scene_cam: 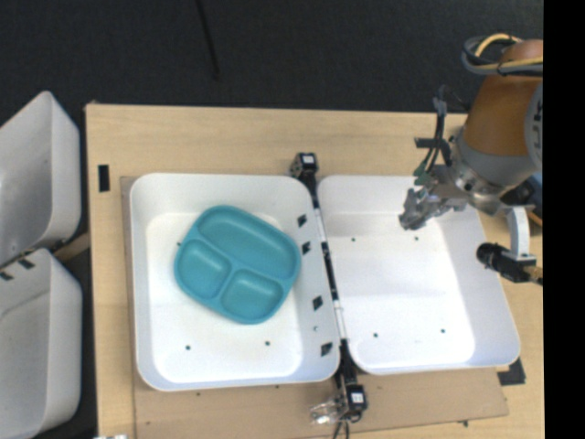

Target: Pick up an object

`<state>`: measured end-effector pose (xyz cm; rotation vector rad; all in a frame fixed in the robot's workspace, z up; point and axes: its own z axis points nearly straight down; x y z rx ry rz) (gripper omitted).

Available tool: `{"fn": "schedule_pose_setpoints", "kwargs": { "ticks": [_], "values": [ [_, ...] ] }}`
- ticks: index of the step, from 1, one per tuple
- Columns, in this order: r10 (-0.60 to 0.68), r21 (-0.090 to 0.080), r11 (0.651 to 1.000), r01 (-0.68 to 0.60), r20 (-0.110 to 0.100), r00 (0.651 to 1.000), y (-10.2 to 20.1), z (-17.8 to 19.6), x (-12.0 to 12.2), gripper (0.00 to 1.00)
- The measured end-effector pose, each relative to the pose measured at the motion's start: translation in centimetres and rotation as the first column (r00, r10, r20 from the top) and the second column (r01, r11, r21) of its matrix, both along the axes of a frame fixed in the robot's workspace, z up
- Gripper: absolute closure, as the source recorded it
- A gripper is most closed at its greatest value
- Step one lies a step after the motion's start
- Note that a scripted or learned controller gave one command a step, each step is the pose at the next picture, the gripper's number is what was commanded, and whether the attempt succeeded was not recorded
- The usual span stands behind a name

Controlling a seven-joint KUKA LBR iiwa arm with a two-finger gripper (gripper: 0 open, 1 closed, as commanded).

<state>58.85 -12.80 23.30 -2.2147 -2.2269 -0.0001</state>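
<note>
A teal divided plate (238, 263) lies in the left bin (146, 355); the hand (416, 210) hovers over the right bin (484, 337), grip state unclear.

Plate (238, 263) is plain teal-blue, no pattern. Both bins, left (146, 337) and right (475, 327), are white with small black dots; bench (228, 140) is light tan wood. Arm (498, 122) has an orange band, gripper (416, 210) grey.

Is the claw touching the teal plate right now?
Apart. The camera view shows the claw over the right bin, while the teal plate lies in the left bin, with the divider between them.
</note>
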Motion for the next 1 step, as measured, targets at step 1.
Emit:
{"fn": "schedule_pose_setpoints", "kwargs": {
  "ticks": [1],
  "values": [
    [0.000, 0.000, 1.000, 0.000, -0.002, 1.000, 4.72, -0.32, -1.87, 1.00]
  ]
}}
